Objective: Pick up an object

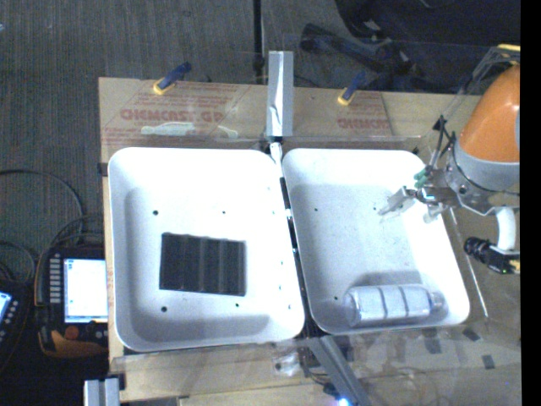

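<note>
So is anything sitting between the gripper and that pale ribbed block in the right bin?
Nothing visible. The gripper hangs over the right bin, and the pale ribbed block lies near the front wall with bare bin floor between them.

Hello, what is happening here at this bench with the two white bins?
A grey robot arm with an orange band reaches in from the right, its claw over the upper right part of the right bin. Nothing is seen between its fingers. A pale ribbed object lies near that bin's front edge. A dark ribbed block lies in the left bin.
</note>
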{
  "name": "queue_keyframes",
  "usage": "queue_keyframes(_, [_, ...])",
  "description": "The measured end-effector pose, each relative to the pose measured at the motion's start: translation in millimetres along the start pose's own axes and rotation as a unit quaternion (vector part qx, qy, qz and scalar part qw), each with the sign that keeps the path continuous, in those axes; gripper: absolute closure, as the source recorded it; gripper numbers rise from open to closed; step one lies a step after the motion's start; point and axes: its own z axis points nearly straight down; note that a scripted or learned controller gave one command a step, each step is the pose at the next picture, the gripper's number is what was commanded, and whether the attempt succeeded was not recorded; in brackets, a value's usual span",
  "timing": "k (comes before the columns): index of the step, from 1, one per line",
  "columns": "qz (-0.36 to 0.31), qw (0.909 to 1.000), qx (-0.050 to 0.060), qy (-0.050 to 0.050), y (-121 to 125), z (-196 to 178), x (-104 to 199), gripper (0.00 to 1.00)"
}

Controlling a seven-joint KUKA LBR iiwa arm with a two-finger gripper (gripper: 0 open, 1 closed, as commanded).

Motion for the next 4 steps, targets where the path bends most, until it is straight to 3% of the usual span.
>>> queue_keyframes(1, [0.111,0.9938,-0.001,-0.002,-50.5,-101.9,-30.4,0.00])
queue_keyframes(2, [0.109,0.9941,-0.002,0.000,-66.2,88.8,-3.8,0.00])
queue_keyframes(3, [0.158,0.9874,-0.001,-0.002,-75.1,-60.4,10.9,0.00])
queue_keyframes(4, [0.232,0.9726,0.000,0.000,-75.8,-47.5,-16.4,0.00])
